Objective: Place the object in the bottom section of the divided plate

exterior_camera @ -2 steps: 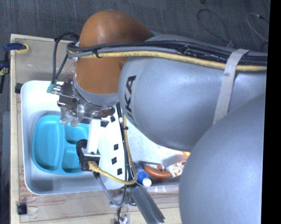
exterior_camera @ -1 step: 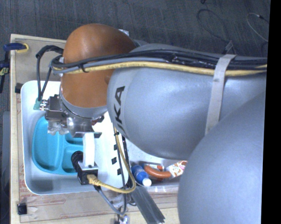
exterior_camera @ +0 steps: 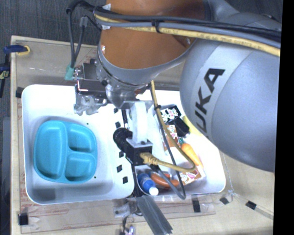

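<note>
A light blue divided plate (exterior_camera: 48, 151) lies in the left white bin (exterior_camera: 28, 102), with one large section on its left and two small ones on its right, all bare. My gripper (exterior_camera: 87, 105) hangs over the back of the left bin, just beyond the plate's far edge, and I see nothing held in it. In the right bin (exterior_camera: 217, 183) lie an orange carrot-shaped thing (exterior_camera: 190, 153), a blue bottle with a white cap (exterior_camera: 147, 183) and a red-orange thing (exterior_camera: 162, 179). The arm hides much of that bin.
A colourful flat packet (exterior_camera: 191, 176) lies under the carrot, and a small black-and-white patterned item (exterior_camera: 171, 112) sits at the right bin's back. The big grey and orange arm (exterior_camera: 226, 93) covers the upper right. Blue clamps (exterior_camera: 14, 49) sit at the bench's far left corner.
</note>
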Robot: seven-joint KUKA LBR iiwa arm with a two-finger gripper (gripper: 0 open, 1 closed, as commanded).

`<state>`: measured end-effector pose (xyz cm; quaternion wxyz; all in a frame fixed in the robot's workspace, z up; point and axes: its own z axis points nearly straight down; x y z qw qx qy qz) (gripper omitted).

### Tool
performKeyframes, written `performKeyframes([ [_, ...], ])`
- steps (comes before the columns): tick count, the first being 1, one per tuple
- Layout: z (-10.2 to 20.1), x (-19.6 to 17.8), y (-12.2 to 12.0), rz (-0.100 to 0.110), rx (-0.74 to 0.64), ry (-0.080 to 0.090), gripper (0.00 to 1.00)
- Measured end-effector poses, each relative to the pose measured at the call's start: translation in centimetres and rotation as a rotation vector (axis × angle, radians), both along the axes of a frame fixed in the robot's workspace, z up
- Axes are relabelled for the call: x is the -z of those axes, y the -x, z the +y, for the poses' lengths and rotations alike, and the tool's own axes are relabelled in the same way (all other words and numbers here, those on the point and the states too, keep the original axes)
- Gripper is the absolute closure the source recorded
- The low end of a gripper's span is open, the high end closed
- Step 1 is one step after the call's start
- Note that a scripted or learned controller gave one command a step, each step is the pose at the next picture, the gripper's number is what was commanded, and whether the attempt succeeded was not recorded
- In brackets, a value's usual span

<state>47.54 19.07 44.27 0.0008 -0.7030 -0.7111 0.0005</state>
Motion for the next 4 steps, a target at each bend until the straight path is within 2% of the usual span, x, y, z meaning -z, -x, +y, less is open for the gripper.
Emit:
performKeyframes([
  [1,-4.2,10.4,-0.6,0.002,-0.351,0.002,1.00],
  [2,1.7,17.3,-4.9,0.003,-0.519,0.001,1.00],
  [3,0.3,35.2,-0.9,0.002,-0.458,0.000,1.00],
  [4,0.8,18.3,-11.8,0.001,-0.207,0.001,1.00],
])
